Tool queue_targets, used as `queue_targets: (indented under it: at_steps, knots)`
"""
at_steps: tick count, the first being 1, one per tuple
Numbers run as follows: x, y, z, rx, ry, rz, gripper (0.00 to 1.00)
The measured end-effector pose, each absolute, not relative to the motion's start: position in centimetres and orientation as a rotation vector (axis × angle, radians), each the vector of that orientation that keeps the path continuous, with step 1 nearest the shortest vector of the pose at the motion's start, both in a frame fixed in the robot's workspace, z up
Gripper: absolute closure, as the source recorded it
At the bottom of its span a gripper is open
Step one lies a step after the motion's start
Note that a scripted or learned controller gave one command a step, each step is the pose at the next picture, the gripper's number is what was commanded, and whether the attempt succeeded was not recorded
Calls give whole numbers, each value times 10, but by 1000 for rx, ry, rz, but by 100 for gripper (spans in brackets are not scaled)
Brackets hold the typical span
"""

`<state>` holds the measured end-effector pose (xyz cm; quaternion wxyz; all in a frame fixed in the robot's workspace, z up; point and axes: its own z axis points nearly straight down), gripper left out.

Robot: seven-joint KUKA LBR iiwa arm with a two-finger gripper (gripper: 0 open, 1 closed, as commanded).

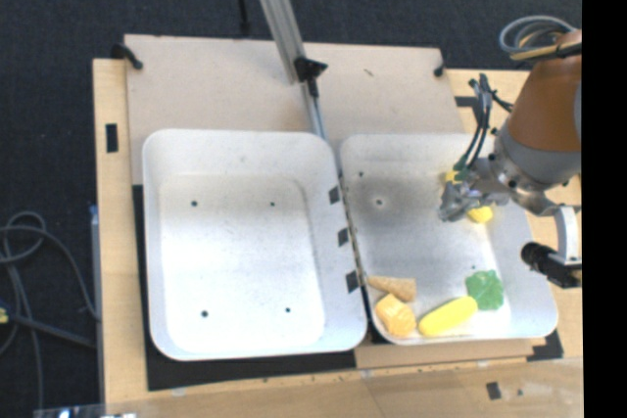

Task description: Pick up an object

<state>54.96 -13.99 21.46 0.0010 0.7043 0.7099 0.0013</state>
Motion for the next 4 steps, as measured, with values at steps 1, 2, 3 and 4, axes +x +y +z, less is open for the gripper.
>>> queue_targets:
  at_steps: [1,2,3,4]
  knots:
    - [565,-94,210,2213,2228,3,100]
    - [589,-46,222,2212,2229,5,100]
    - [603,3,237,2213,2229,5,100]
    - [622,58,232,2213,2229,3,100]
